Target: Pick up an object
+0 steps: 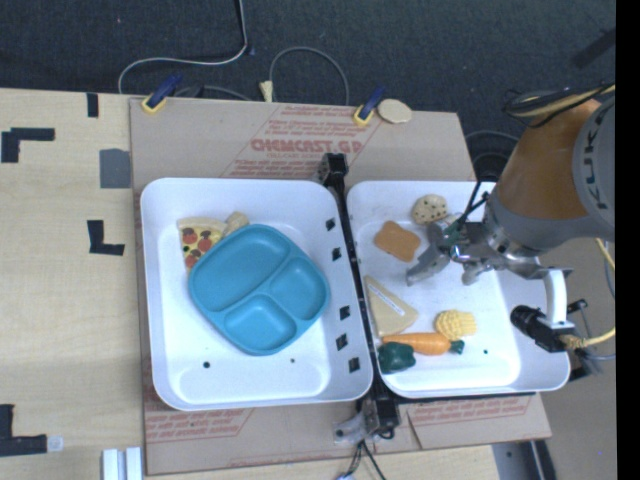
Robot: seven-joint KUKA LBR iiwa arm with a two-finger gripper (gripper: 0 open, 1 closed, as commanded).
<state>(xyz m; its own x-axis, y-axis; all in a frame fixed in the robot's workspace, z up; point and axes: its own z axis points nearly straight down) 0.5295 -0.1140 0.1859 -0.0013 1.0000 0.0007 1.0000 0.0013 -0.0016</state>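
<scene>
Round speckled cookie (430, 208), knobbly yellow corn (455, 322), smooth blue plate (259, 288)

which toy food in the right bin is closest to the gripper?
The toast slice, just left of the gripper. The cookie is a bit farther; corn and carrot lie well below.

Toast slice (397, 240): tan, flat, right of centre.
Cookie (429, 208): speckled, just above-right.
Corn (455, 322): yellow, lower right.
Carrot (425, 345): orange, below corn.
</scene>
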